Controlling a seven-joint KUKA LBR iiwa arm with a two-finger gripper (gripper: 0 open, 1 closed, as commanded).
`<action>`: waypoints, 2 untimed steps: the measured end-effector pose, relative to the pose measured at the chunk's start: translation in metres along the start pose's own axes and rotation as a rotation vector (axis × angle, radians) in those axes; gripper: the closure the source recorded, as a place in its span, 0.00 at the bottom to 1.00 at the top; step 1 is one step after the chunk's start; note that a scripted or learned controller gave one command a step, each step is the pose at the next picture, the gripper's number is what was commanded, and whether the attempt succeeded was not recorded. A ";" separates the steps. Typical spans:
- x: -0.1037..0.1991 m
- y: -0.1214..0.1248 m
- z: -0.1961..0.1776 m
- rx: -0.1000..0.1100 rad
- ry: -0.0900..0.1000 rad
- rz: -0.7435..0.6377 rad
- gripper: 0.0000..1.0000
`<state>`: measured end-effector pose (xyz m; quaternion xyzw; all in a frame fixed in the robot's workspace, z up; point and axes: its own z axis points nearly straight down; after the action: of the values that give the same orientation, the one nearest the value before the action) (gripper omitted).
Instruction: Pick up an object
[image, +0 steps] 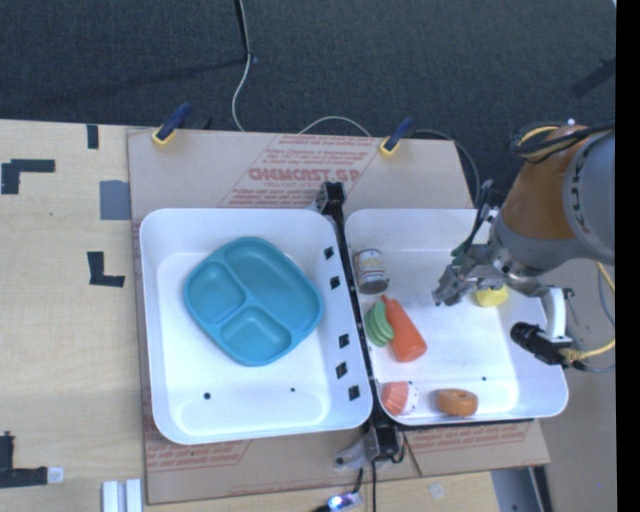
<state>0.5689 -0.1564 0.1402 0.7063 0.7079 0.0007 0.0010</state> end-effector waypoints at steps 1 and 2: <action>-0.004 0.009 -0.058 -0.003 -0.001 0.000 1.00; -0.004 0.010 -0.097 0.000 -0.001 0.001 1.00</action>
<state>0.5791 -0.1604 0.2375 0.7065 0.7077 0.0006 0.0014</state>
